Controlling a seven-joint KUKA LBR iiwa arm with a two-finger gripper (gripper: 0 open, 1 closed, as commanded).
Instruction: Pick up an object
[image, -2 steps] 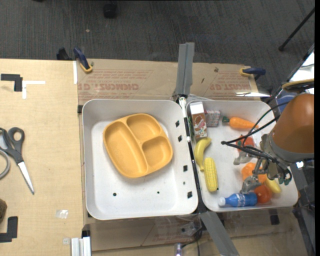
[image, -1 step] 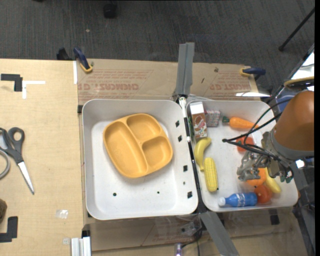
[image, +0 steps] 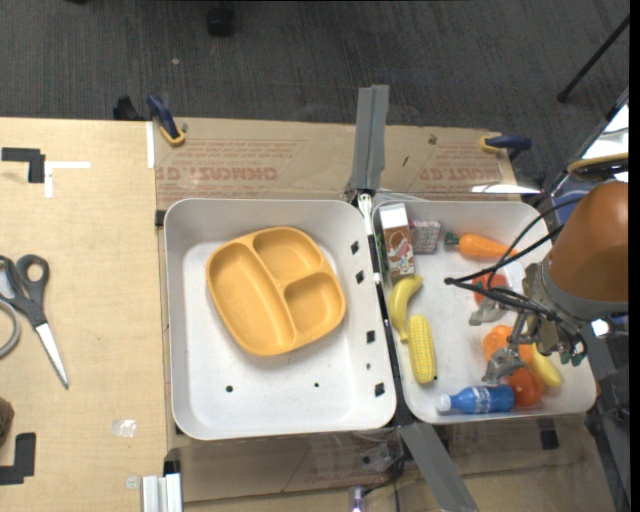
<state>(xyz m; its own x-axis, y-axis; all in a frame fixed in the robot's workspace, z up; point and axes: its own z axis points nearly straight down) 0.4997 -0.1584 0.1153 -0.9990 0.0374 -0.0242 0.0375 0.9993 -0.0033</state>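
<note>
The gripper (image: 503, 357) hangs low in the right bin (image: 455, 385), near that bin's right wall and toward its front edge, among a cluster of small toys; whether it is parted or closed cannot be told, since cables and the wrist blur it. Just beside it lie an orange piece (image: 498, 342) and, nearer the front right corner, a red-orange piece (image: 526, 388) with a small yellow item (image: 546, 370) touching it. A blue bottle with a white cap (image: 476, 401) lies on its side along the front edge of the same bin. Toward the bin's left wall, an ear of corn (image: 422, 347) lies lengthwise, with a banana (image: 403, 301) just above it and a small carton (image: 398, 241) near the back left corner. A grey wrapped packet (image: 426, 236) sits beside the carton, and a carrot (image: 479, 245) lies near the back edge. The arm (image: 593, 245) reaches in over the right wall. The left bin (image: 275, 405) carries 1 yellow divided plate (image: 276, 289) with 3 compartments, set toward the bin's back half. On the bench (image: 80, 260), well apart from both bins, scissors (image: 38, 310) lie near the left edge.
</note>
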